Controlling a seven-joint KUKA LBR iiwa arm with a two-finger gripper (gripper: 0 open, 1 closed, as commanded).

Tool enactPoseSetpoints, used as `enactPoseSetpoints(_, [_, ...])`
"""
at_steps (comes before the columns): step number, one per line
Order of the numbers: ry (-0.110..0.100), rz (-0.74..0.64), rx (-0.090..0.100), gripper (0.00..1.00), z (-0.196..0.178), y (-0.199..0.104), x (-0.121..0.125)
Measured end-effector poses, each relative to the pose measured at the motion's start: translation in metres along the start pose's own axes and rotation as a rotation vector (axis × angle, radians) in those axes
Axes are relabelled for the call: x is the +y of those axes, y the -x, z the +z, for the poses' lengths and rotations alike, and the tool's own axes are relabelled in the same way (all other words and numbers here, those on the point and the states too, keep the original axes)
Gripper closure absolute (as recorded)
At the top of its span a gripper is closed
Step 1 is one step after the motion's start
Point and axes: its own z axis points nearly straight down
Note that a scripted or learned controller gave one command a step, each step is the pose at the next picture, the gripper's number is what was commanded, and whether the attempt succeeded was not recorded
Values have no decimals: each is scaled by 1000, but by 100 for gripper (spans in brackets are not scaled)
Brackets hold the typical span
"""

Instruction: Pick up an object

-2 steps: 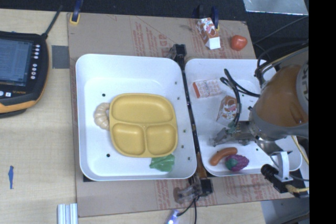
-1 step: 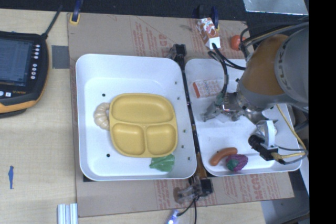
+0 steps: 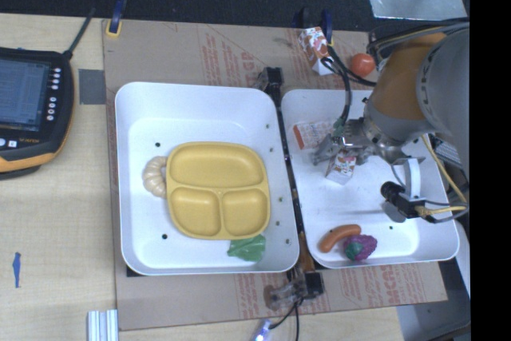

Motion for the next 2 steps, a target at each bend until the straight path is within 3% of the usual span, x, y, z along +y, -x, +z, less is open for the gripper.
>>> enactPoseSetpoints(1, [0,-2,-1,100,-11,1,1])
enactPoseSetpoints(2, [0,0,1,100,-100,-78,-21])
